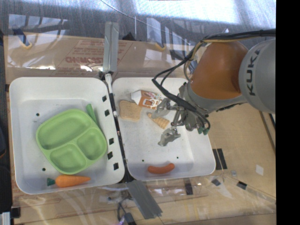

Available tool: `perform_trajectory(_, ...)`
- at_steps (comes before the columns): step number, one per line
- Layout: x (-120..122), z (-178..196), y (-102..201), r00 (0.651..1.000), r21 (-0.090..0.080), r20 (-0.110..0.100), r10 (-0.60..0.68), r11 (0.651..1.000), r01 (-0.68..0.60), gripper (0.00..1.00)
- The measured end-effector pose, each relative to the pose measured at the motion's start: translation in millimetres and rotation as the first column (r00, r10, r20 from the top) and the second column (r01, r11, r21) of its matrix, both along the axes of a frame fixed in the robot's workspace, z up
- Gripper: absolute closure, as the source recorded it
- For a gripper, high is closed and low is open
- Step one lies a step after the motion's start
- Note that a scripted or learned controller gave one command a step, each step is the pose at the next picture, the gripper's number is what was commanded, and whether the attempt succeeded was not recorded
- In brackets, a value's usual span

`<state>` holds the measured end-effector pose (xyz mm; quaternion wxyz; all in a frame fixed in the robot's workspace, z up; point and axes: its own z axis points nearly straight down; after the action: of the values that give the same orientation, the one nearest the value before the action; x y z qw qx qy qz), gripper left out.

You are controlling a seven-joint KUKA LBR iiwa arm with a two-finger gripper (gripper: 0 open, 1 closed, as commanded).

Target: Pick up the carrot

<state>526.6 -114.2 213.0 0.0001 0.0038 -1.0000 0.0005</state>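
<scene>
Carrot (70, 181) lying flat in the left bin (21, 125), near-left corner, orange body pointing right, green stub at its left end. Just beside the near edge of the green divided plate (70, 139); touching or merely close, cannot tell. Close to the bin's near wall as well.

Gripper (169, 136) hanging over the right bin (201, 149), about mid-bin, well apart from the carrot and on the wrong side of the divider between bins. Fingers seen from above as one metallic cluster; open or closed, cannot tell. Nothing visible between them.

Right bin contents: cracker-like square (130, 110) and small printed packet (146, 99) toward the far side, cone-shaped piece (160, 121) just left of the gripper, sausage (161, 168) near the front wall. Sausage is orange-red and elongated, so an easy false target; judged not the carrot, no green top.

Step in hand, by judgement: transit to the left bin, grasp not yet begun.

Notes for doing it well:
- Lift clear of the divider before crossing left; avoid dragging through the right bin's items.
- Arrive above the carrot's thicker middle, not the tapered tip.
- Turn wrist so fingers close across the carrot's short width, one finger on the plate side, one on the wall side.
- Tight space there: plate rim and bin wall both likely to catch a finger. Open only as wide as needed.
- Descend straight, close gently; round body likely to roll.
</scene>
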Motion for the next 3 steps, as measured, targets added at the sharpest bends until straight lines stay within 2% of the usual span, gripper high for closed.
perform_trajectory(1, 36, -89, -76, 0.977, 0.001, -0.001, -0.214, 0.977, 0.214, 0.0)
perform_trajectory(2, 39, -77, -74, 0.979, 0.0, 0.003, -0.205, 0.979, 0.205, 1.0)
perform_trajectory(3, 53, -7, 10, 0.998, 0.002, 0.007, -0.057, 0.998, 0.057, 1.0)
